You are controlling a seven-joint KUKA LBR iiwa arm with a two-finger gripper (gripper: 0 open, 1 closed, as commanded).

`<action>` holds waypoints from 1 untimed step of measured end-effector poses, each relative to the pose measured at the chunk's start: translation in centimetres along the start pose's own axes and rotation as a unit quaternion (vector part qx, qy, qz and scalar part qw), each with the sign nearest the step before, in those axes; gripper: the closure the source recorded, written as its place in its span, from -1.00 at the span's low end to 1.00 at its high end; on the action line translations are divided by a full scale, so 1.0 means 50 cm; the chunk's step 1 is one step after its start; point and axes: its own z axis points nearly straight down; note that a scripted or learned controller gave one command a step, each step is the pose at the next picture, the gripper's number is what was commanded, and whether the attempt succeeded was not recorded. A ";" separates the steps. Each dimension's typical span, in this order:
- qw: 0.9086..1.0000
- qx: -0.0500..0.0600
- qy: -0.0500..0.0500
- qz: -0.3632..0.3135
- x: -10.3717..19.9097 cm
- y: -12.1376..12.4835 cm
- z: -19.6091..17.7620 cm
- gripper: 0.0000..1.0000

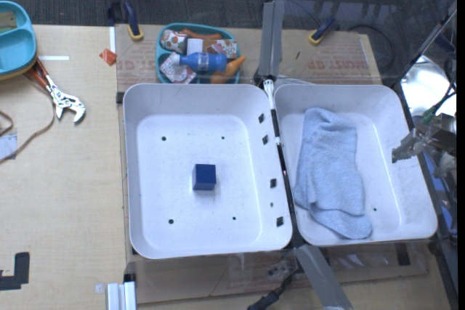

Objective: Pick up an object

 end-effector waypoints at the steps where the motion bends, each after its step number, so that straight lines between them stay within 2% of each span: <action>1: 0.984 0.003 -0.002 0.180 0.151 0.075 -0.020 -1.00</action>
